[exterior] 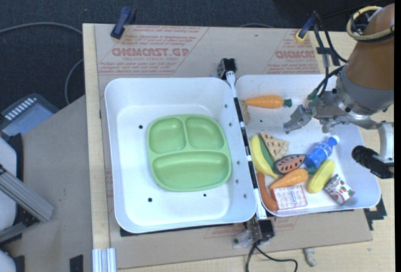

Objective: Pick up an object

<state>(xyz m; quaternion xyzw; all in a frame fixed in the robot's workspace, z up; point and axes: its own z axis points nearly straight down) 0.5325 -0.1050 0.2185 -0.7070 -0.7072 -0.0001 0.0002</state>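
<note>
My gripper (303,113) hangs over the upper middle of the right bin (276,84), reaching in from the right. Its fingers (293,121) look spread, with nothing between them. An orange carrot (264,101) lies just to its left, near the bin's top. Below the gripper sit a blue bottle (321,153), a sandwich wedge (274,141), a yellow banana (258,155) and a brown striped piece (289,163). Lower still lie a second orange carrot (289,178), a yellow corn-like piece (321,177), a red and white box (290,198) and a small can (339,190).
The left bin (114,101) holds a green divided plate (188,151). A black clip (227,67) sits where the two bins meet at the top. Blue clamps (121,21) hold the cardboard at the bench's back edge. A black knob (371,160) juts in at the right.
</note>
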